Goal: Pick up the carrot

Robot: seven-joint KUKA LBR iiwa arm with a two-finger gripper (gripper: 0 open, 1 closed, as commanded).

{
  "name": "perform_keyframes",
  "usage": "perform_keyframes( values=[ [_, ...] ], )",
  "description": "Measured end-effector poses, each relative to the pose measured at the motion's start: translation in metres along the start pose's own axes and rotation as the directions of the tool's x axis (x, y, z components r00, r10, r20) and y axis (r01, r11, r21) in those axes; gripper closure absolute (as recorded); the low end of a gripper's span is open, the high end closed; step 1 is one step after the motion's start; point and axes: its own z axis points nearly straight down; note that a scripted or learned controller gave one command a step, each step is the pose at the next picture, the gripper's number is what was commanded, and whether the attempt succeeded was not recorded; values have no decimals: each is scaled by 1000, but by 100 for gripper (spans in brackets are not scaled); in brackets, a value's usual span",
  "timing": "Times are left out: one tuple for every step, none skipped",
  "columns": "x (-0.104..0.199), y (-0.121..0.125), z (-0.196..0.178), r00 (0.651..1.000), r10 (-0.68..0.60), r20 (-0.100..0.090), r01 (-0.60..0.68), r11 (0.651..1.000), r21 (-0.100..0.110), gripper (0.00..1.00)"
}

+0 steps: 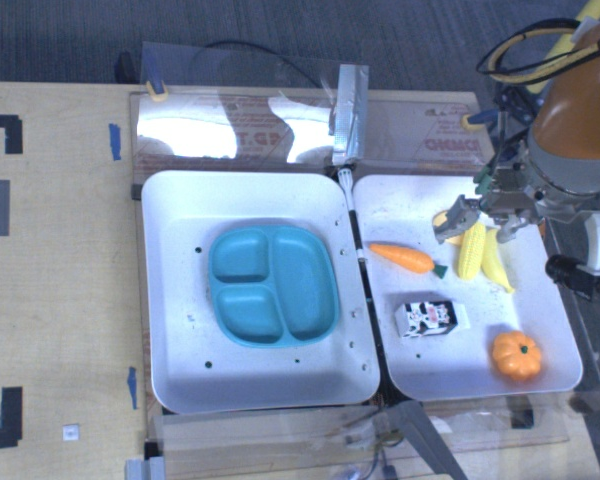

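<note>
While carrot [402,258] lay untouched near right bin's [560,368] left wall, approach step judged in hand. Gripper [485,216] poised over corn [472,250], fingers spread, grasping nothing. Next move: shift left, descend astride carrot, clench. Faint red lettering behind bins, not legible.

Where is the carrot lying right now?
The carrot lies in the right bin, near its left wall, left of the corn and above the cow-print box.
</note>
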Motion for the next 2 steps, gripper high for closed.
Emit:
perform_keyframes(
  values=[
    [34,30,69,999,54,0,-54,999,7,0],
    [1,43,162,999,-36,3,36,999,-10,0]
  ],
)
